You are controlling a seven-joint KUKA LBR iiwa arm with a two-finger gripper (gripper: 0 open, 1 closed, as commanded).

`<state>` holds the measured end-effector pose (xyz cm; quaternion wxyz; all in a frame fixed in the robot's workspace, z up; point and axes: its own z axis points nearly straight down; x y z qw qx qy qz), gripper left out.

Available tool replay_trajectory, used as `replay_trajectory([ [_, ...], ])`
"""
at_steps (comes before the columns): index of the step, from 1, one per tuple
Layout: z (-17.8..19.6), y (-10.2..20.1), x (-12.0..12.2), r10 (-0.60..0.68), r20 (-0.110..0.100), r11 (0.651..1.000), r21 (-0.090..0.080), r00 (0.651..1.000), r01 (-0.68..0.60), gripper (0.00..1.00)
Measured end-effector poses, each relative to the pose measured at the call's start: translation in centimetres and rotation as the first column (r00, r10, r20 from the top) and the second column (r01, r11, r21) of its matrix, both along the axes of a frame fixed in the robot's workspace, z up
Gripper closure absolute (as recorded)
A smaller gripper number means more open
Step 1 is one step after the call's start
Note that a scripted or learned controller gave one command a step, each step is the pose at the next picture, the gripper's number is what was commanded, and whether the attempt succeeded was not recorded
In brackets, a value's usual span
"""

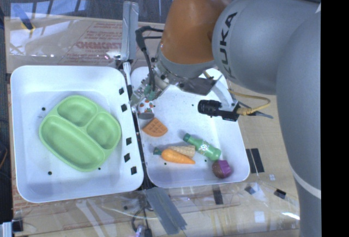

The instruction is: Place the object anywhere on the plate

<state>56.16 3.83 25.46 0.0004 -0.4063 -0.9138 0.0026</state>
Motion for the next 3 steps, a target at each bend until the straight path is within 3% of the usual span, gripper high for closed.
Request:
replay_trajectory([
  [1,0.0,0.0,0.0,0.001,0.0,1.0,0.0,1.0,-0.001,0.0],
  [2,1.0,0.0,0.1,0.003,0.0,1.0,-0.001,1.0,-0.003,1.0],
  [3,1.0,0.0,0.1,0.004,0.0,1.0,-0.001,1.0,-0.004,0.0],
])
